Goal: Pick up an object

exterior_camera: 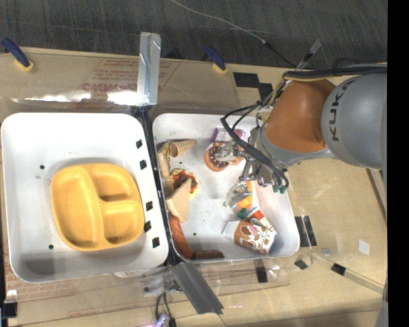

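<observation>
Yellow tray (95, 205) with compartments sits in the middle of the left bin (20, 148). The right bin (204, 220) holds the clutter: a cone (179, 146) near its top left corner, a donut (219, 157) by the top edge, a bread wedge (178, 197) and a sausage (179, 240) along the left wall, a brown carton (254, 236) in the bottom right corner. Grey arm (358, 118) with orange band (296, 118) reaches over the bin's right side. The gripper (249, 182) is low over a small orange-and-yellow item (242, 197) just above the carton. Cannot tell how far the claw is open, or whether it grips anything; cables and the wrist hide it.
</observation>
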Motion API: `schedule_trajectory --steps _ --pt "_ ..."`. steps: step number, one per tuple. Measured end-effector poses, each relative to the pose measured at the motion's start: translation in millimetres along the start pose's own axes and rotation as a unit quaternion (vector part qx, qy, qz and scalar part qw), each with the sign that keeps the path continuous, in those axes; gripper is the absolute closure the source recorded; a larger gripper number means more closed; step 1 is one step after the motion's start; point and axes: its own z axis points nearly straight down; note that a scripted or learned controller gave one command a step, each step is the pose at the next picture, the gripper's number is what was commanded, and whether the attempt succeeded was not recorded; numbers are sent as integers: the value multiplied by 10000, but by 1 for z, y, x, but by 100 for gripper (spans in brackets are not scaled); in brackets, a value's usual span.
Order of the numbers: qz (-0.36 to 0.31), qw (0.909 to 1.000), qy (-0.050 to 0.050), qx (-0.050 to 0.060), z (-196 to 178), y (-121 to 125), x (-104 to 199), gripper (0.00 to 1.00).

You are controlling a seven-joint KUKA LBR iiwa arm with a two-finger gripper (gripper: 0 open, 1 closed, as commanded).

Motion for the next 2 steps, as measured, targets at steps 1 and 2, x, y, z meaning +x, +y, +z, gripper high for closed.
schedule_trajectory --steps 1,2 --pt "350 9988 321 -95 22 -3 46 0" --pt "307 9990 310 -95 11 -1 43 100"
